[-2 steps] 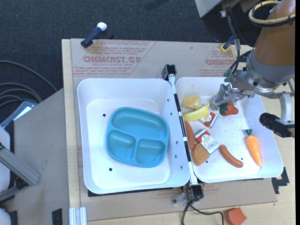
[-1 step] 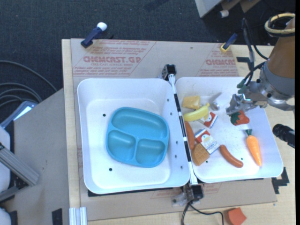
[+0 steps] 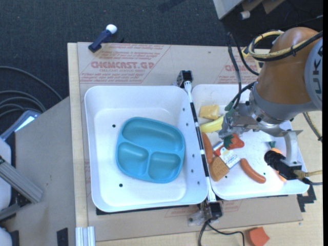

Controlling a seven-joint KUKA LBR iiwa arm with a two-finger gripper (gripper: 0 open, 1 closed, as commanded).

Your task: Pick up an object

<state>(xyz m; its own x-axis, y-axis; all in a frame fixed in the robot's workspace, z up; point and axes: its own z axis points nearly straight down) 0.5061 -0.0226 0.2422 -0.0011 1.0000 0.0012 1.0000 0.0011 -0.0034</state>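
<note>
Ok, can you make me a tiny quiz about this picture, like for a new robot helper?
1. True or false: the blue plate lies in the left-hand bin of the view.
2. How many compartments has the plate? A two, B three, C five.
3. Fill in: the gripper hangs over the bin holding the sausage, on the view's ____.
Key: 1 true; 2 B; 3 right.
</note>
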